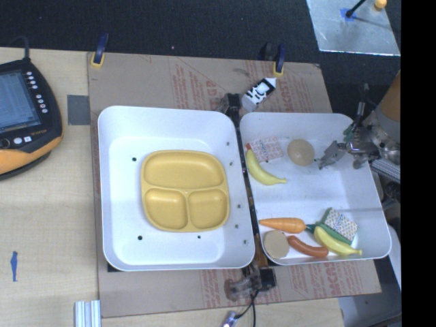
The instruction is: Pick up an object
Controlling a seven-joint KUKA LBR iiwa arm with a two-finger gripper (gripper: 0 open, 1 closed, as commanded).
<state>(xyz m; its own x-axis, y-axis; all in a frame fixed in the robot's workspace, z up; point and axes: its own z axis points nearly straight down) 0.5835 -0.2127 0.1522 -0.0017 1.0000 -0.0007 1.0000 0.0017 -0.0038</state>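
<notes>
Gripper [332, 157] is reaching in over the right bin [354, 189] from its right rim, fingers spread and pinching nothing, with bare white floor lying open just below it. Immediately to its left a beige ball [300, 151] is resting, a yellow banana [263, 171] lying farther left beside the dividing wall.

At the right edge of the frame, a small grey metal gripper [332, 157] with thin, dark-tipped fingers is seen. Behind it, a boxy silver-grey wrist block with dark cabling is shown, topped by an orange band [391, 101].
</notes>
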